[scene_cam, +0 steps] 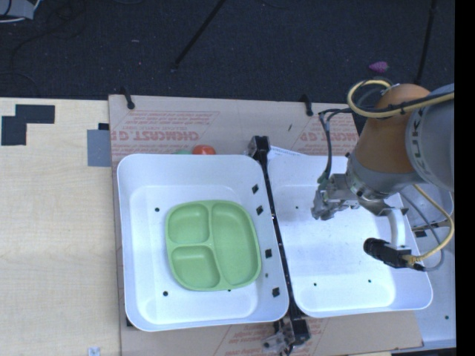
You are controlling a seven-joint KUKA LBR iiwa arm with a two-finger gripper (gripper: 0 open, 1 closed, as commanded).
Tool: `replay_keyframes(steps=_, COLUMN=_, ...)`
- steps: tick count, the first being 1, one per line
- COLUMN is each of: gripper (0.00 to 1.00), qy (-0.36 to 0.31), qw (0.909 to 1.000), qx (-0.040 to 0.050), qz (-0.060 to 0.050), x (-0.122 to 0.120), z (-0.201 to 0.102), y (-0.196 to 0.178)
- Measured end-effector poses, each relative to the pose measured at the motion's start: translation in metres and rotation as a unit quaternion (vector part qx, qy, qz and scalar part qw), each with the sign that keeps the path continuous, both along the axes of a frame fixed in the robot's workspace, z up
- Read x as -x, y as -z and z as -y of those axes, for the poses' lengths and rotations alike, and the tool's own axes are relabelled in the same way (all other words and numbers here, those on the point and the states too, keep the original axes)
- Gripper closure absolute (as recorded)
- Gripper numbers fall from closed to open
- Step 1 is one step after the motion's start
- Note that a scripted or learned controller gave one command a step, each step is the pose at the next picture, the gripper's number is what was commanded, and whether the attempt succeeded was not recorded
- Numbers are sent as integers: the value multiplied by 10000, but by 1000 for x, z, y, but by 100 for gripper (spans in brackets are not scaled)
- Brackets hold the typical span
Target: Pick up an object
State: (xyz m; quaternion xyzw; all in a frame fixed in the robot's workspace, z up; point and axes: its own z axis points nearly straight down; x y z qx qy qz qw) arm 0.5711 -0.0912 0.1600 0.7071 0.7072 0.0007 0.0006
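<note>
Green plastic is what I'm after: the divided plate (213,245) lies flat in the middle of the left bin (141,191), its three compartments facing up, well clear of the walls, and it looks to be the one thing worth picking. My gripper (323,206) hangs over the right bin (341,288), near its far left part, well apart from the plate. From this slanted view I cannot tell its state, and I see nothing in it. I judge the pick not yet begun; the arm would have to cross the black divider (271,228) between the bins. A flat, low-rimmed plate offers little to pinch, so I expect an edge grab to slip. A small red object (203,150) sits just behind the left bin's far wall, outside it. A black cable fitting (387,252) trails below the wrist.
</note>
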Motion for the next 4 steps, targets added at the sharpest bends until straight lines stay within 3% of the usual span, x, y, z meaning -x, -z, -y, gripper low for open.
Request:
replay_keyframes(steps=1, gripper=100, qy=-1, qw=10000, qx=2, qz=3, x=-1, z=1, y=-48)
replay_keyframes(steps=3, gripper=100, qy=-21, qw=10000, qx=-9, qz=-19, x=-20, z=-102, y=-55)
replay_keyframes(steps=4, gripper=100, qy=-18, qw=10000, qx=-9, qz=-37, x=-4, z=-155, y=-57)
